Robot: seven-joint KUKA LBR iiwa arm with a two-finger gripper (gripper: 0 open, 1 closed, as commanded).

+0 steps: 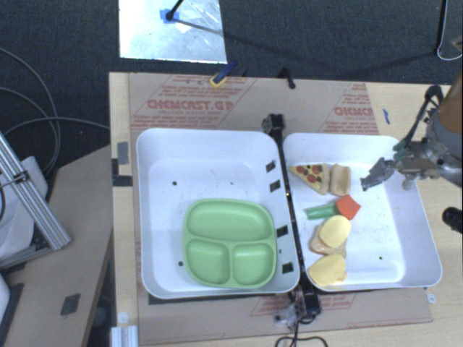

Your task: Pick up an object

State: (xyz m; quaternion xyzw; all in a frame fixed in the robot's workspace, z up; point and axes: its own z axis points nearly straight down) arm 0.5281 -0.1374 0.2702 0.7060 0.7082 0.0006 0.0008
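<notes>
The right bin (405,266) holds several toy foods along its left side: a pizza slice (309,174), a beige bread piece (340,179), an orange-red block (348,207), a green stick (319,211) and two yellow rounded pieces (335,231) (327,269). My gripper (392,178) hangs over the bin's upper right part, to the right of the bread piece and apart from every object. It looks open, with nothing between its fingers.
The left bin (166,165) holds a green divided plate (230,243) at its front. A black divider (283,194) runs between the bins. Cardboard lies under both bins. A metal frame (29,201) stands at far left.
</notes>
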